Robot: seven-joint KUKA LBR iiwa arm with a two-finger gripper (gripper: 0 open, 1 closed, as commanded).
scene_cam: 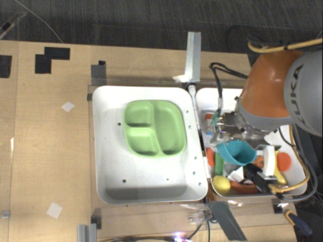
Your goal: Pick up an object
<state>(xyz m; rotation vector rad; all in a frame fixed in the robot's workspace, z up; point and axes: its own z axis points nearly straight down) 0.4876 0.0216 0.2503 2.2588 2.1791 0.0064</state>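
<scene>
Table (45, 160): light wood, two shallow white bins side by side at centre frame.

Left white bin (101, 150): one item, a pale green plastic tray with three compartments (154, 127), lying flat in the upper half of the bin, apart from all walls.

Right white bin (212, 97): crowded in its lower half. Items I can count:
- one blue plastic cup (237, 154), tipped, mouth facing the upper left of the frame
- one yellow round ball (220, 184) in the lower-left corner of this bin
- one orange round piece (284, 160) near the right wall
- one small red piece (210, 157) against the left wall
- one red elongated piece (243, 188) along the bottom wall, just right of the ball

Other bits under the arm are too hidden to name.

Grey arm with orange band (275, 84) reaches in from the right of the frame, over the right bin. End effector (225, 127) sits low in that bin, just above the blue cup in the frame. Whether it is spread or pressed together: cannot tell, as the wrist covers it. Contact with the cup: cannot tell.
</scene>
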